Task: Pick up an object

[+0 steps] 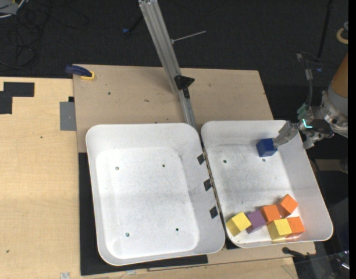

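Two white bins sit side by side under my camera, and I read them from nine o'clock across to three. The left bin [108, 144] has nothing in it that I can pick out, so it plays no part in this try. In the right bin [248, 182] the loose stock is bunched at about five o'clock: a yellow cube [239, 222], a purple cube [256, 218], orange cubes [281, 209] and a second yellow cube [279, 229], all touching or nearly so. The blue cube [266, 147] stands apart from them at about one o'clock in that bin, near the far wall, and I judge it to be the thing this pick is after. The gripper [285, 133] reaches in from three o'clock and lies right against the cube's upper right corner; one grey finger shows beside the cube, but I cannot tell how wide the claw stands or whether the cube is actually between its fingers. That is my worry. If the contact is only on a corner or one face, the cube may twist out or get shoved toward the wall at twelve o'clock once the arm lifts, and I come away with nothing. The nearby bin rim at two o'clock could also catch a finger.
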